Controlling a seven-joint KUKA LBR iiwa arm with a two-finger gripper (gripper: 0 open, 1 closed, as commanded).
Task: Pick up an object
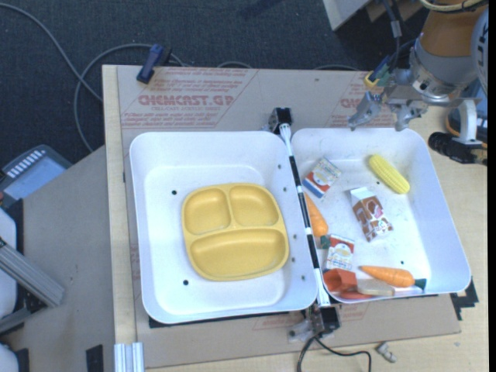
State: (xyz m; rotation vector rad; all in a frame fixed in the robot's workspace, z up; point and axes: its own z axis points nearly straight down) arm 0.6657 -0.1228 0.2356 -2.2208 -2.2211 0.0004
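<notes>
- We see the claw [389,113] hanging above the far rim of the right bin [442,231], its two fingers spread apart with nothing between them.
- In that right bin lie the things to pick: a yellow corn cob [388,173] toward the far side, just below the claw, and a small brown-and-white carton [371,214] near the middle.
- A small red-and-white packet [321,176] sits to the left of the corn — near the divide between the bins.
- A carrot [315,216] rests along the bin's left wall; a second carrot [387,275] lies near the front edge, beside a red piece [342,282] in the front corner.
- Another small packet [339,252] lies between the two carrots.
- The left bin [155,208] holds a yellow divided tray [234,231] — three compartments, lying flat.
- Both bins stand side by side on the desk [194,99], atop a printed brown board.
</notes>
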